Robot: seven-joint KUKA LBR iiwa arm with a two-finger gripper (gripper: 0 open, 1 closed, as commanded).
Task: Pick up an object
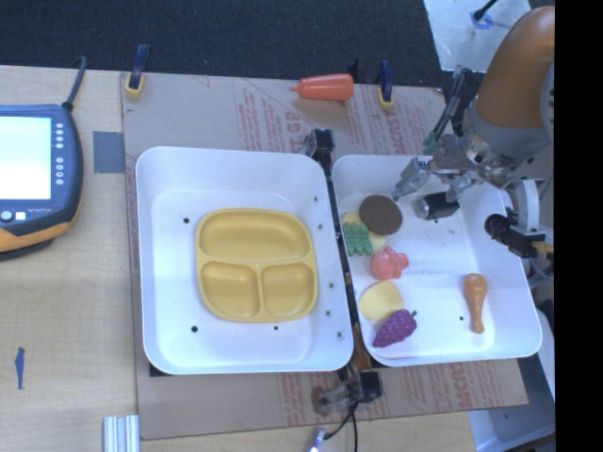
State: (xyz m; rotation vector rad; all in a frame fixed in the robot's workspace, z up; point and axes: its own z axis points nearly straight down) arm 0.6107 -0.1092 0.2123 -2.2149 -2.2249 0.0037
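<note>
**Toy food lies loose in the right bin, gripper above its far end**

Toy food pieces lie scattered in the right shallow white bin [509,347], none of them between the gripper's fingers. A flat dark brown disc [381,214] lies at about 10 o'clock in that bin. Just at its 8 o'clock sits a green ridged piece [357,239] against a pale yellow one, close to the bin's left wall. A pink lumpy toy [387,264] lies just below the disc, toward 6 o'clock. Further down comes a round pale yellow piece [380,299], and touching its lower edge a purple bunch of plastic grapes [396,327] near the front rim. Well apart, at 4 o'clock in the bin, an orange-brown plastic drumstick [475,299] lies lengthwise.

The two-finger gripper [429,185] hangs over the bin's 12 o'clock end, at 2 o'clock from the brown disc and near it; whether its fingers stand apart or together cannot be told here. The grey arm with its orange band [513,59] rises from it toward 1 o'clock.

At 9 o'clock, the left shallow white bin [165,252] holds a yellow three-compartment plastic tray [256,262]. Beyond the bins, at 12 o'clock, an orange plastic carrot [324,88] lies on the brown cardboard sheet [217,111]. A grey and orange handheld control pendant [33,172] rests on the bench at far 9 o'clock.
</note>
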